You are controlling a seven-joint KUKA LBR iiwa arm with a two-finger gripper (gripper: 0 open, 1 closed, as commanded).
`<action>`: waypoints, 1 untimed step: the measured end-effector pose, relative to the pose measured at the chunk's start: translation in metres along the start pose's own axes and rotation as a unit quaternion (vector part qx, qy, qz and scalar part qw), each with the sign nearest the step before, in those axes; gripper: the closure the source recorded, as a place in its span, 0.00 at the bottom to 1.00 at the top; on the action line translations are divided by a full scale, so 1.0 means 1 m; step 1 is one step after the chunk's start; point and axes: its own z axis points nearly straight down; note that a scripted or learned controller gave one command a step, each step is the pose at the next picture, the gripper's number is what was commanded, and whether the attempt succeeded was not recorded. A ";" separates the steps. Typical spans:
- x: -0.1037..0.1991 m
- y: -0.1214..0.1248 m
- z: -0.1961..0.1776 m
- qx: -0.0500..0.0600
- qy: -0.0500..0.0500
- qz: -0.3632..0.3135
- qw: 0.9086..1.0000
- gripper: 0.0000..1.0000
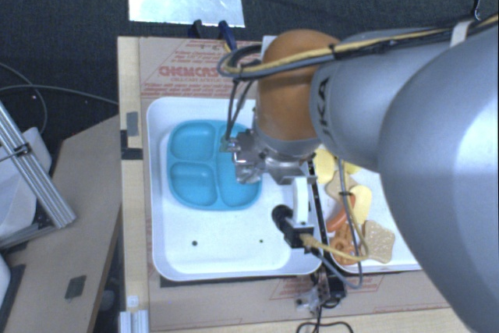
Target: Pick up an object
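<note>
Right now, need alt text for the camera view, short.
A grey robot arm with an orange band reaches in from the right, its claw low over a blue divided tray in the left white bin. The right bin holds yellow, orange and tan items, partly hidden by the arm.

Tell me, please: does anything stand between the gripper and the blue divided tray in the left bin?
Nothing visible does. The gripper is low over the right edge of the blue divided tray in the left bin, and no other object lies between them. The arm hides the contact itself.
</note>
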 end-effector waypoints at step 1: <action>-0.017 -0.008 -0.175 -0.012 0.004 -0.002 1.000 1.00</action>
